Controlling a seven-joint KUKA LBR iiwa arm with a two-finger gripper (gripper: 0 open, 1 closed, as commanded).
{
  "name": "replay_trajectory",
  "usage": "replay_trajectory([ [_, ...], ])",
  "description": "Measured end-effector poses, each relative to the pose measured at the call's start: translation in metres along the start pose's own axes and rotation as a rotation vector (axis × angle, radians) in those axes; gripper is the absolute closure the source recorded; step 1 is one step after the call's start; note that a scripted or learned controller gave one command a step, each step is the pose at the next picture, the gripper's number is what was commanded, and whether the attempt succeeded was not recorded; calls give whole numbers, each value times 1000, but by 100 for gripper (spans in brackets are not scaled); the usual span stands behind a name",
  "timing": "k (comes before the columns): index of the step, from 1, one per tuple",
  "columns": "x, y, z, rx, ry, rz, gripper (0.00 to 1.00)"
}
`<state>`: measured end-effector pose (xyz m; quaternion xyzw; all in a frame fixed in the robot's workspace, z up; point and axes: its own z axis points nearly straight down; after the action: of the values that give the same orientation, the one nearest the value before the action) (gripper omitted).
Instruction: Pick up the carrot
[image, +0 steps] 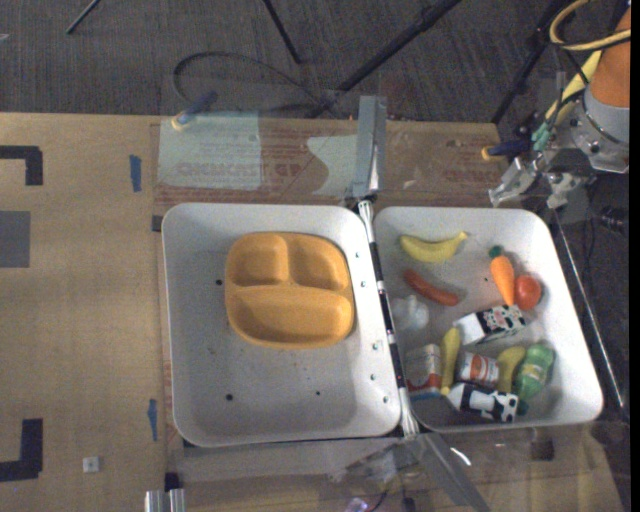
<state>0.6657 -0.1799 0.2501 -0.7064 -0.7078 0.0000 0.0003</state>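
2 white bins sit side by side on the bench, and the carrot (503, 279) lies in the right bin (568, 300), close to its far right corner, with its green top pointing toward the far wall. Touching the carrot on its right is a round red tomato (528, 291); just in front of the carrot lies a small milk carton (491, 324), and well to its left lie a banana (432, 246) and a red sausage (431, 288). The gripper (520, 180) hangs beyond the bin's far wall, above and slightly right of the carrot, carrying nothing; its width I cannot tell. To do the approach well, I judge it should travel over the carrot's middle, turn the fingers across the short width, and descend so 1 finger slips between carrot and tomato without nudging either.
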Motion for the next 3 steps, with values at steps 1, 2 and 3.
replay_trajectory([
  [1,-26,-22,155,1,6,-86,0],
  [2,-27,-20,142,-4,1,-87,100],
  [3,27,-38,52,-4,-1,-20,100],
])
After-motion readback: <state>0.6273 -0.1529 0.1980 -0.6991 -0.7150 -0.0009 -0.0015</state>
